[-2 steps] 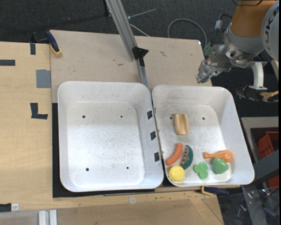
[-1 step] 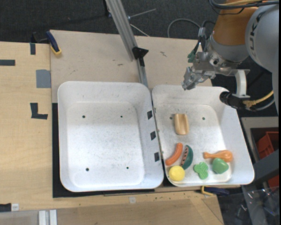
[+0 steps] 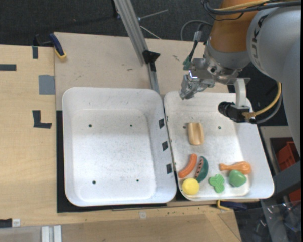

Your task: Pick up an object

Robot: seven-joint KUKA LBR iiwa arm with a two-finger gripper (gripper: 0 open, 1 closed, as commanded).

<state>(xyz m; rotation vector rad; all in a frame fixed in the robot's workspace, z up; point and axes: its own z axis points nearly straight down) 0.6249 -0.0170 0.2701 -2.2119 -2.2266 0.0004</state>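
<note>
You see the tool (image 3: 188, 92), whose grip state I cannot tell, above the small tan wooden block (image 3: 194, 133), probably light and stiff; take its long sides.

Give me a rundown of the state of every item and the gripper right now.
gripper: raised over the right bin's far edge, holding nothing visible
wooden block: lying loose in the right bin
sausage: lying against the green wedge
lemon: resting at the near wall
carrot: lying flat
left bin: sitting beside the right bin
</note>
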